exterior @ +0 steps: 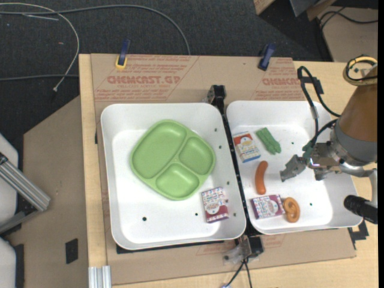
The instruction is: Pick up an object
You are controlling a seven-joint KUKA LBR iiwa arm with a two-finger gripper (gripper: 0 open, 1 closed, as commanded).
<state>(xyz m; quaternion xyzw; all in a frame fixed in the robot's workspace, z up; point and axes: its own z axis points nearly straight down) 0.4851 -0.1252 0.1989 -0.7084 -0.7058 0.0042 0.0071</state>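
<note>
My gripper hangs over the middle of the right bin, open, with nothing between its fingers. Just left of it lies an orange-red sausage. Near the bin's front sit a small purple carton and, touching its right side, an orange pretzel-like piece. Toward the back lie a white and red carton and a green pickle-like piece. The left bin holds a green divided plate and another small carton at its front right.
The two bins meet along a dark ridge between them. A black cable loops above the right bin's far right corner. The arm's orange band stands over the right rim. Blue clamps hold the board's back edge.
</note>
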